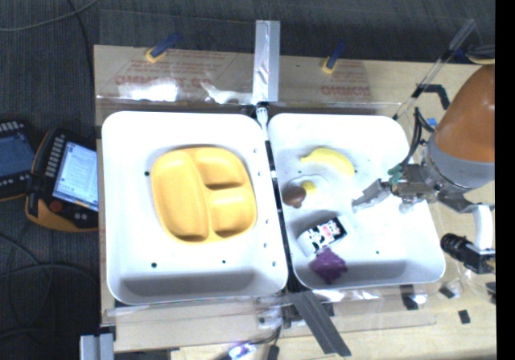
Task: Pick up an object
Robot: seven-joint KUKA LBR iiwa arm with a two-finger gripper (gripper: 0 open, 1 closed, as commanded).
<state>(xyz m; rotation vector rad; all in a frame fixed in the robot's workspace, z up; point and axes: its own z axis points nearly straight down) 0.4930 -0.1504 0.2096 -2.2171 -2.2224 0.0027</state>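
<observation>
Right white bin [402, 137]: four loose objects lie on its floor. A yellow banana-shaped item [330, 160] sits toward the far side. Just beside it, nearer the divider between the bins, is a small round brown-and-yellow object [295, 192]. Toward the near side lies a small black-and-white patterned packet [323, 233], and a purple crumpled soft object [328, 265] touches or all but touches its near edge.

End effector [366, 196]: it is positioned over the right part of the right bin, pointing toward the left of the view, over bare bin floor. It is near the banana-shaped item and the packet but apart from both. Nothing is visible between its fingers. Whether the fingers stand apart or together cannot be told at this resolution.

Arm [471, 137]: grey with an orange band, entering from the right edge of the view over the bin's right rim.

Left white bin [121, 189]: holds a yellow plastic tray with three compartments [203, 192], lying flat near the centre.

Desk [386, 76]: a light wooden surface carrying both bins side by side.
</observation>
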